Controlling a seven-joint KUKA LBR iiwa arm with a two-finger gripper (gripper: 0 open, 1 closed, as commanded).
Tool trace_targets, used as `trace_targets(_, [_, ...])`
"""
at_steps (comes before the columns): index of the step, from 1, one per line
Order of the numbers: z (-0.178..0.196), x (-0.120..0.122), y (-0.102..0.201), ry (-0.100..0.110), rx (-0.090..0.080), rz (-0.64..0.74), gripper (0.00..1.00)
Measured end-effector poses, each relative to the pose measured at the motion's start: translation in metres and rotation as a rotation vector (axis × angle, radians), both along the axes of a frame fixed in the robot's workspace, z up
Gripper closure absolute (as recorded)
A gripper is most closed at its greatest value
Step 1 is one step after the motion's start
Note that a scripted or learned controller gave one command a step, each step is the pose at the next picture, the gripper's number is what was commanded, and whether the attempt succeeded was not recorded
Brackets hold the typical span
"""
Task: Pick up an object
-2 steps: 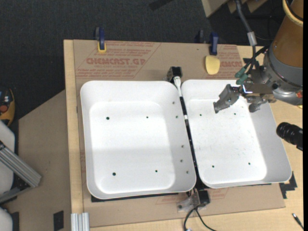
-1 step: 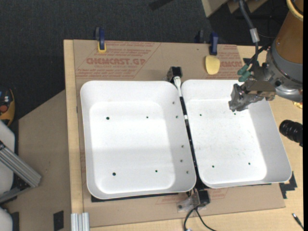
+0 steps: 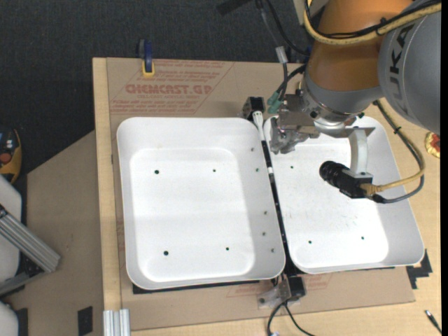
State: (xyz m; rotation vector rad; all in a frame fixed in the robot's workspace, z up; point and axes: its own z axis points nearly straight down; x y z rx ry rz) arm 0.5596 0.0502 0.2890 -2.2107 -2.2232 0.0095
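Two white bins are sitting side by side: left bin (image 3: 133,208), right bin (image 3: 399,236). One gripper (image 3: 283,140) is hanging over right bin's upper-left corner, by the divider; open or closed, can't tell. Pickable objs: can't make out any.

The bench is a brown board (image 3: 105,187) with red print across its upper part. Two shallow white bins lie directly on it, side by side and touching along a dark seam at mid-frame. The left bin (image 3: 129,208) occupies the centre-left of the frame; the right bin (image 3: 399,236) sits centre-right. A blue and yellow clamp (image 3: 146,57) grips the board's top edge, upper left of centre.
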Motion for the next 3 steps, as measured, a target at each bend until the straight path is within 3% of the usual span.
trace_targets(1, [0.073,-0.005,0.027,-0.017,0.002,-0.002,1.00])
trace_targets(2, [0.073,-0.021,-0.037,-0.008,-0.002,-0.012,1.00])
trace_targets(3, [-0.001,0.042,-0.023,-0.002,-0.001,-0.004,1.00])
